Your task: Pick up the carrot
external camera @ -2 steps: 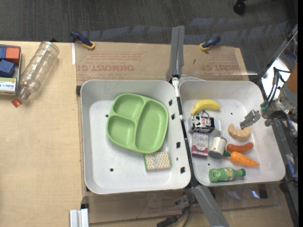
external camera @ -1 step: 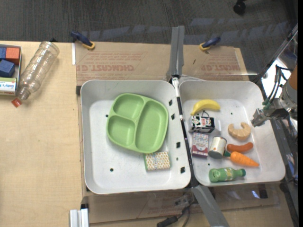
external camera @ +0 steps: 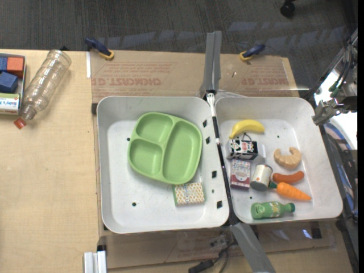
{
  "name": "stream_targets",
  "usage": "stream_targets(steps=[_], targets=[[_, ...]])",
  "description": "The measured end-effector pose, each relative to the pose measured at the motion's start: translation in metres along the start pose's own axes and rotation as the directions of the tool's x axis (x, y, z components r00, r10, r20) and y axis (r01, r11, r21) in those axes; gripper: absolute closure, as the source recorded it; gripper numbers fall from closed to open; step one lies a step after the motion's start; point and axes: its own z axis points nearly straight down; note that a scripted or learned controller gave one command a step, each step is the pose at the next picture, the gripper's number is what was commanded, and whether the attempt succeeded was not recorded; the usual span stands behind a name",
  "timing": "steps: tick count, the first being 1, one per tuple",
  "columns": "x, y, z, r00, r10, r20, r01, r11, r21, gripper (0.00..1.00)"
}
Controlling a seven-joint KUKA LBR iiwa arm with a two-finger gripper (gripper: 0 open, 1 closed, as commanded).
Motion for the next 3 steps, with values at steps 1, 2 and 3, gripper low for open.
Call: stream_targets(steps=[1,2,3], targets=[[-0.026,0.089,-0.007,0.985,-0.172,0.000,0.172,0.985,0.000,1.00],[-0.025,0.090,-0.016,0.984,-0.175,0.003,0.175,0.985,0.000,1.00],[-0.025,0.091,-0.025,0.984,-0.178,0.006,0.178,0.984,-0.001,1.00]])
